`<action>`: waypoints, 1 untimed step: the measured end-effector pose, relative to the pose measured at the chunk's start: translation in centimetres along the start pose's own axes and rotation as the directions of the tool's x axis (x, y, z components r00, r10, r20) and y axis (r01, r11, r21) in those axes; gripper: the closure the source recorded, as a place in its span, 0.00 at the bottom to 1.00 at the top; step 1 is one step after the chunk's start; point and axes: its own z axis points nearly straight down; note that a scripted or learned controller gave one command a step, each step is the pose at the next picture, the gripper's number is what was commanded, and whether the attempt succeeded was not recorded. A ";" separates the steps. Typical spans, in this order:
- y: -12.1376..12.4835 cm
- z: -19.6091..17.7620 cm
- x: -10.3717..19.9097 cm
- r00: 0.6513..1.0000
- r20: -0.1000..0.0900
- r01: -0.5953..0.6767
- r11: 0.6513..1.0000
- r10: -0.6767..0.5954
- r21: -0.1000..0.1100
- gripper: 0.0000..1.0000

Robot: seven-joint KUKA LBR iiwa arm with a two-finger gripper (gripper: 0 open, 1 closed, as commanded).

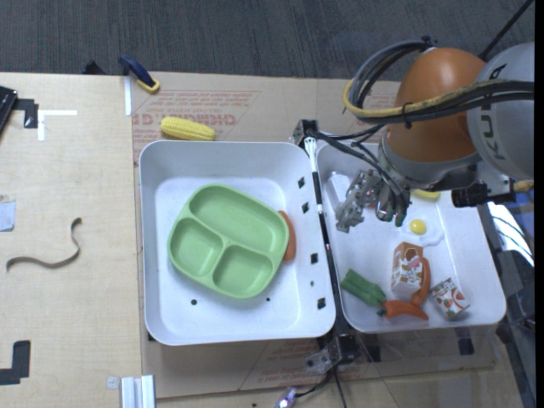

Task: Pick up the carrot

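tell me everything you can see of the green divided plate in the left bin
The green divided plate is a pale green, matte, plastic-looking dish with rounded corners and three compartments: one long one along its far side and two smaller ones nearer the camera. It lies flat, turned at an angle, on the floor of the left bin. An orange item sits against its right edge.

Robotics lab, not a home or kitchen. Industrial arm (442, 109) w/ orange band and loose cable bundles reaches over a plywood worktop (68, 168). Two white bins (153, 313) sit side by side on flattened cardboard (221, 109). Toy plastic food, e.g. corn cob (188, 128), plus clamps and brackets at worktop edges; grey carpet floor (212, 15) behind.
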 end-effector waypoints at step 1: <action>1.5 0.1 9.3 0.997 -0.005 -0.079 0.997 0.079 0.003 0.00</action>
